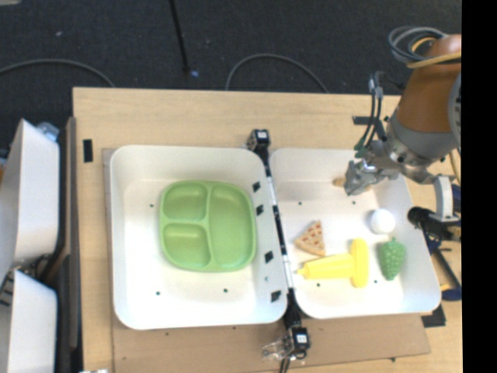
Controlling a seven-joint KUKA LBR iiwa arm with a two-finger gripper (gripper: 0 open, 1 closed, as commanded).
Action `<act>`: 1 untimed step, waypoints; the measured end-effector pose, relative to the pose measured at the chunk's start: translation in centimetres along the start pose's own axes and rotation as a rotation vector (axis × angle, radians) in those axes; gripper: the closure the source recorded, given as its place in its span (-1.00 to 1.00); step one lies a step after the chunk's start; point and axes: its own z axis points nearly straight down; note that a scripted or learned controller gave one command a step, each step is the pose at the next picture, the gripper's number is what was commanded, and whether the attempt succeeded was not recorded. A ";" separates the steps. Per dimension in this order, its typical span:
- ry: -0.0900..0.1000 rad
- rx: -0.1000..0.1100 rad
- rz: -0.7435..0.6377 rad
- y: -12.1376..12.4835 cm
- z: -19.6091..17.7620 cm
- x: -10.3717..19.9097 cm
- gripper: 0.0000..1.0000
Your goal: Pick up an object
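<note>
Nothing lifted yet. Your gripper (356,183) sits at 12 o'clock in the right bin (311,301); grip state unreadable. Beside it, a small tan object (338,182). Grasp and lift remain.

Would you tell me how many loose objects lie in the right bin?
4: pizza slice, yellow toy, white ball, green fruit. A brown bit by the gripper may be another.

A pale wooden bench (194,119) stands on dark carpet (116,22) strewn with cables (175,22).
</note>
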 end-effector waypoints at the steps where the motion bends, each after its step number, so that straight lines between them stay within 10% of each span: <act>1: 0.000 0.000 -0.001 2.2 -0.5 5.5 1.00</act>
